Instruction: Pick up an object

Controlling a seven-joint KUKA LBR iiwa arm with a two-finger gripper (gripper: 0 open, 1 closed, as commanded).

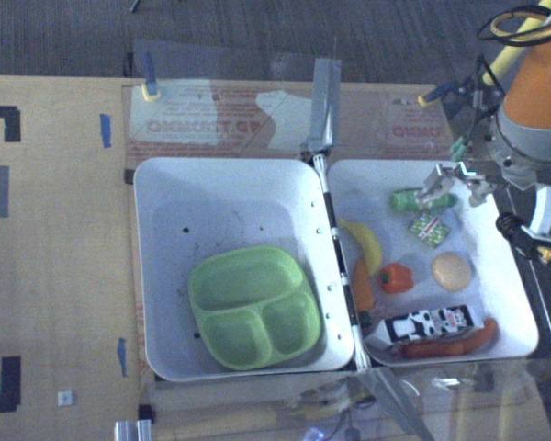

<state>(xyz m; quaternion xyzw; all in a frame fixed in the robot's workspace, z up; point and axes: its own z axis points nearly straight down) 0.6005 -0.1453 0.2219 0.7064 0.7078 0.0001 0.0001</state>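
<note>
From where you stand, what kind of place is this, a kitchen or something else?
Probably a robotics lab bench, not a kitchen. A robot arm reaches over two white bins, the food looks like toys, such as a banana, and blue tape marks dot the board.

Left bin [165, 209]: white plastic, smooth, faintly scuffed and speckled with dark marks.
Right bin [510, 324]: same white plastic, smooth and slightly shiny.
Tray [254, 307]: pale green plastic, matt, three moulded compartments.
Table [55, 265]: tan board, like wood or cardboard, flat and matt, with blue tape tabs.
Banana [365, 243]: yellow, smooth plastic look.
Tomato [395, 278]: red, glossy.
Carton [429, 323]: printed black and white, like coated paper.
Sausage [445, 343]: reddish, smooth, a little shiny.
Round biscuit [451, 270]: beige, matt.
End effector [448, 185]: bare grey metal, dull sheen.
Arm [533, 99]: orange band smooth, grey shell matt.
Floor [349, 16]: dark carpet, rough weave.
</note>
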